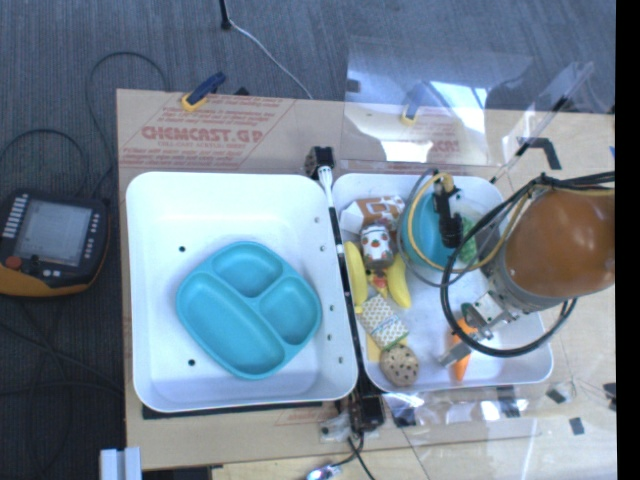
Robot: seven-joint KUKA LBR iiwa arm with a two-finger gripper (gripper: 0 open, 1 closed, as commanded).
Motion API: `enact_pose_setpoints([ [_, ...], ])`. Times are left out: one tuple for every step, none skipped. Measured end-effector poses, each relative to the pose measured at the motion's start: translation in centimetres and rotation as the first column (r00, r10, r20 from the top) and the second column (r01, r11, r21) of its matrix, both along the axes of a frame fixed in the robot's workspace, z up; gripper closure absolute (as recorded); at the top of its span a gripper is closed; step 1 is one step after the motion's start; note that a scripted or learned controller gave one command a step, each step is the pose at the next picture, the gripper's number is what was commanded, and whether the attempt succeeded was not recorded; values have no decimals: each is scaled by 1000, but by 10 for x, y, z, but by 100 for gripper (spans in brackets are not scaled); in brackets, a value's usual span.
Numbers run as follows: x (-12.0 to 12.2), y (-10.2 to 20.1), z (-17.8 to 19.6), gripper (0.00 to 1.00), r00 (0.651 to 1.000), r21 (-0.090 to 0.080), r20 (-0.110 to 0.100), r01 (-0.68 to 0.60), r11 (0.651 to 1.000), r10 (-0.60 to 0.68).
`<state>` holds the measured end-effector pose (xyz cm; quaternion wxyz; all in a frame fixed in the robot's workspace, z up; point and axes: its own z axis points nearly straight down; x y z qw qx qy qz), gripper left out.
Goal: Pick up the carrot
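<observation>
The carrot [458,360] lies in the right bin [520,372], close to that bin's near edge and toward its right end. I can see a short orange length of it, running roughly from the far side to the near side of the bin with a slight tilt; its upper end is tucked under the arm's wrist, so which end is the tip I cannot tell.

The arm [555,243] comes in from the right side of the desk [230,128], its big orange band sitting over the right bin's right half, with black cables looping around it. The tool [470,320] hangs below the band, just above the carrot's far end. It is too hidden by the wrist and cables for me to tell whether it is released, clenched, or grasping anything.

Along the right bin's left edge there is a banana [353,273], a small figure [376,246], a patterned packet [383,317] and, nearer the near edge, a speckled ball [401,365]. A teal bowl [424,230] sits toward the far edge.

The left bin [160,208] carries a blue divided plate [250,308] around its middle. A handheld pendant [50,243] lies on the floor [80,28] off the desk's left edge.
</observation>
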<state>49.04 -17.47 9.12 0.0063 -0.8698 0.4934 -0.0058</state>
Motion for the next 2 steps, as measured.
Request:
enact_pose_setpoints([
  [-1, -17, -1, 0, 944, -1, -3, -329, 944, 329],
  [0, -16, 10, 100, 945, -1, 0, -327, 945, 327],
])
